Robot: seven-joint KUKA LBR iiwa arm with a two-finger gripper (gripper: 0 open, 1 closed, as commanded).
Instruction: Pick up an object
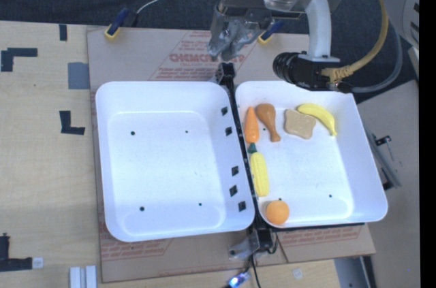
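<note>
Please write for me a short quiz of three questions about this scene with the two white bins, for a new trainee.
1. True or false: the carrot lies in the left bin.
2. Which item sits closest to the near edge of the right bin? A) banana B) orange C) bread slice
3. Fill in: the claw hangs above the bench beyond the bins' ____ edge.

Key: 1. False, it lies in the right bin by the divider. 2. B. 3. Far.
</note>
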